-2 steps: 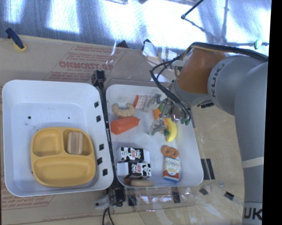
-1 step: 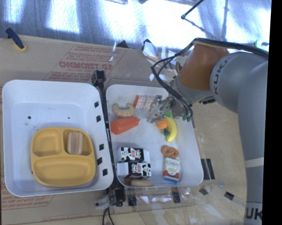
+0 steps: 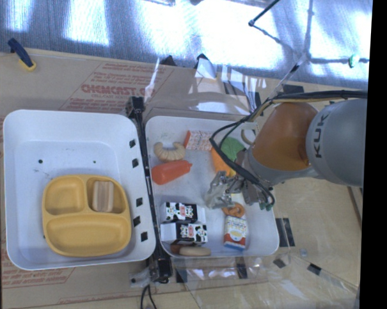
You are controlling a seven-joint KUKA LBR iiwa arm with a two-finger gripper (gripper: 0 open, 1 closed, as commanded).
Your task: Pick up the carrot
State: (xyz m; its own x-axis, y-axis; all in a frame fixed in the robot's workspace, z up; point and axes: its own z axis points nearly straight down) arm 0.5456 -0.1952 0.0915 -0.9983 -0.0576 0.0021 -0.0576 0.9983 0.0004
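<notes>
The carrot (image 3: pixel 171 172), orange-red and tapered, lies in the upper left part of the right bin (image 3: pixel 266 240), pointing left toward the bin's divider. My gripper (image 3: pixel 220 191) hangs over the middle of that bin, to the right of the carrot and a little below it in the view. A gap of bare bin floor separates them. Nothing from the bin shows in the gripper. The grey arm with its orange band (image 3: pixel 282 145) reaches in from the right and hides part of the bin's right side.
Around the carrot lie a pale croissant-like piece (image 3: pixel 169 151), a wafer (image 3: pixel 197 140), and green (image 3: pixel 233 148) and orange (image 3: pixel 217 161) items. Two milk cartons (image 3: pixel 185 222), a juice box (image 3: pixel 235 231) and a pretzel (image 3: pixel 234 210) sit nearer the front. The left bin (image 3: pixel 27 143) holds a yellow divided plate (image 3: pixel 81 232).
</notes>
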